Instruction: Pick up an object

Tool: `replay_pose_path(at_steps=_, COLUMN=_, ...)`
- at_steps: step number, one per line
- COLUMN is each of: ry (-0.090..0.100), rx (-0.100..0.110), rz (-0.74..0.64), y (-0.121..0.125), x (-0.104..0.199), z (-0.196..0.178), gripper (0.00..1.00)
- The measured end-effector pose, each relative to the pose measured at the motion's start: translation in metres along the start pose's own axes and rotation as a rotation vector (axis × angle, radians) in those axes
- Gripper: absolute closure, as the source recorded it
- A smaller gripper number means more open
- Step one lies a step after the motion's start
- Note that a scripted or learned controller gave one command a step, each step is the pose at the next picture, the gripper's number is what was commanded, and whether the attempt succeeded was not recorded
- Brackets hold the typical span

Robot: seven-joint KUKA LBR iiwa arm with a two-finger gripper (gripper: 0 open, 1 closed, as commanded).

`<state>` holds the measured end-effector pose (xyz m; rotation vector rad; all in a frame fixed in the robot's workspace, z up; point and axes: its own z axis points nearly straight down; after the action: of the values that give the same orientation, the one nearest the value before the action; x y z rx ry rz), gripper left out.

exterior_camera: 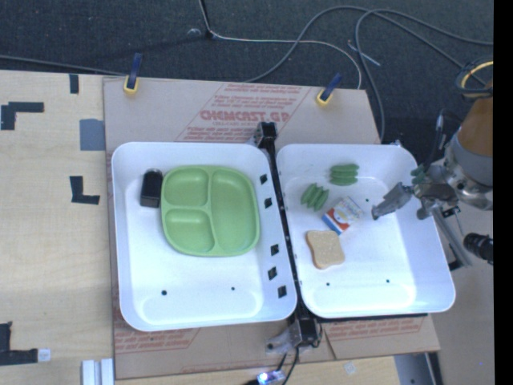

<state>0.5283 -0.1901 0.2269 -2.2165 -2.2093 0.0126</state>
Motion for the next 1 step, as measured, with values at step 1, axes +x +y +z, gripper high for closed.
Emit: replay_pose_path(at_steps=1, ry=-0.003, rx=-0.013, rz=-0.004, y=0.0027, x=0.0006, z=-0.0074, gripper=0.00)
